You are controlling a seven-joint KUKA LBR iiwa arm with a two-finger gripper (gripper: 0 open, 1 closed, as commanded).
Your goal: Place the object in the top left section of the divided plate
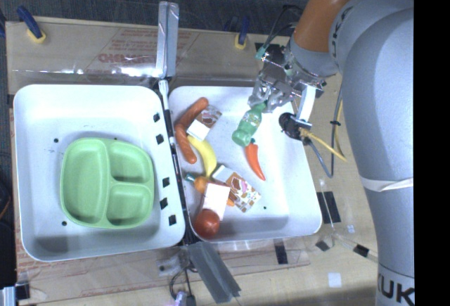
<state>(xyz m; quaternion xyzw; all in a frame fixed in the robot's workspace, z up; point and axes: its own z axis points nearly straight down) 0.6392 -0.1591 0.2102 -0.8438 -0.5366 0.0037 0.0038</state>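
A: The arm [365, 51] is seen reaching in from three o'clock, its orange band up at about one o'clock and the wrist bent down over the right bin [299, 192].

B: And the gripper [261, 99]?

A: It is placed at the top end of a green bottle [246, 129], near the bin's upper right part. The fingers look closed in around the bottle's neck, so the bottle is taken as gripped, though whether it is lifted off the floor cannot be told.

B: How is the bottle lying?

A: Its long axis is tilted, cap toward one o'clock under the gripper and base toward seven o'clock. Just below the base a carrot [255, 160] is seen, tip toward five o'clock.

B: What else is in that bin?

A: Toward nine o'clock of the bottle, a sausage [187, 130] and a banana [204, 155] are found; at the bin's six o'clock, a red apple [206, 223] beside some small cartons [238, 192].

B: And the plate?

A: The green divided plate [107, 183] is set in the left bin [42, 115], well apart from the bottle.
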